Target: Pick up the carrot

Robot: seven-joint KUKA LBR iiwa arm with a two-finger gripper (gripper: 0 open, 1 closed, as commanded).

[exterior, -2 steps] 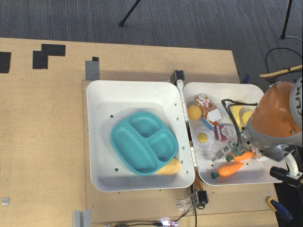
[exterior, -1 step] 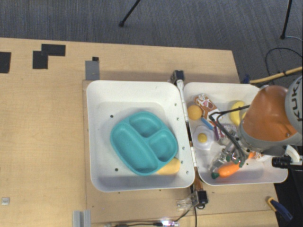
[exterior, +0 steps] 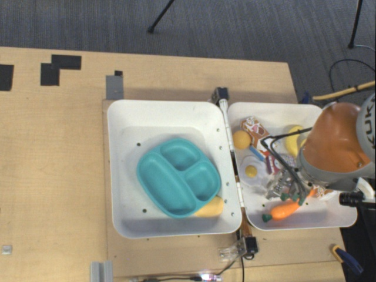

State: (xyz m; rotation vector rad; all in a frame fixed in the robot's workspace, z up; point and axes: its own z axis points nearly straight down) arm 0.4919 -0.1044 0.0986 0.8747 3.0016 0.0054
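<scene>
The carrot lies flat in the right bin, close to that bin's near wall, its orange body pointing right and its green stub end to the left. The hand hangs just above and behind the carrot, under the arm's orange band; its metal parts blur together with the clutter below, so I cannot tell whether it stands wide or narrow, and nothing can be seen held in it.

Behind the carrot the bin is crowded. A small yellow piece lies left of the hand, a yellow-orange ball sits farther back near the wall between the bins, and a red-and-white packet lies beside that ball at the far end. A yellow thing shows partly, behind black cables that run from the arm. A blue strip and a reddish one lie between the ball and the hand; what they are is unclear.

Left of the carrot, across the dividing wall, the left bin holds a teal divided plate tilted on its floor, with a pale yellow object tucked under the plate's near right edge.

Both bins rest on a light wooden desk with black marks at its far left. Beyond the desk is grey carpet, crossed by thin black stand legs.
</scene>
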